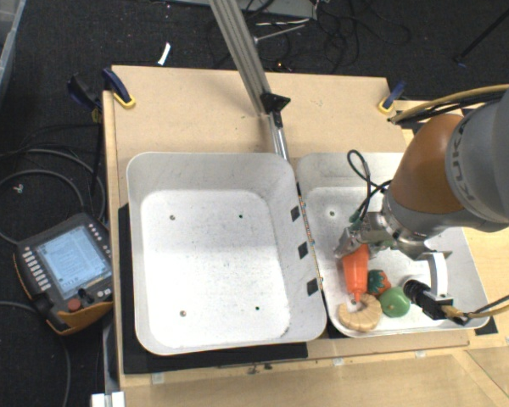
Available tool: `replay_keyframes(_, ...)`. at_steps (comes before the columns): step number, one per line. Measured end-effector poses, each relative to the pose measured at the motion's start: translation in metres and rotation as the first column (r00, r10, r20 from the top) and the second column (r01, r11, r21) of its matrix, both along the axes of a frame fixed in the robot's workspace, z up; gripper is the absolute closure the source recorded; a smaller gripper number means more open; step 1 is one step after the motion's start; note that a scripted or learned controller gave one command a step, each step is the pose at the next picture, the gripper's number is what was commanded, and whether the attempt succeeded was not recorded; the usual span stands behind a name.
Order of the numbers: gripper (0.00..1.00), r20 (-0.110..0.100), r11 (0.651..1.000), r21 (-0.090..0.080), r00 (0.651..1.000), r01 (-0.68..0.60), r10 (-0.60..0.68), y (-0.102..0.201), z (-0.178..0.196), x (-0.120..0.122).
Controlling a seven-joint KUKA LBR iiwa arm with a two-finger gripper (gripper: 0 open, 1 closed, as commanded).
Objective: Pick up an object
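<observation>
In the right bin lie an orange carrot-shaped toy, a dark green piece, a round green toy and a tan round disc, all bunched near the front edge. My gripper hangs at the top end of the orange toy, under the grey and orange wrist. The wrist hides the point where the gripper meets the toy.
The left bin sits beside the right one, sharing a raised middle rim. A metal pole slants in from the back. Clamps hold the bench corners. A teach pendant lies on the floor at left.
</observation>
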State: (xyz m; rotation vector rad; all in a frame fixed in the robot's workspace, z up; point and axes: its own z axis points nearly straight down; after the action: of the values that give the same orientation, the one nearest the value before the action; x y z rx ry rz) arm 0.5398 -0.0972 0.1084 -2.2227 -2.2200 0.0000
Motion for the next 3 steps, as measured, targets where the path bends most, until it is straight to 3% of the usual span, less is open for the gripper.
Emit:
replay_keyframes(2,1.00,0.005,1.000,-0.001,1.000,-0.003,0.003,-0.001,0.085,-0.005)
replay_keyframes(3,1.00,0.003,1.000,-0.001,1.000,-0.004,0.004,-0.001,0.098,-0.004)
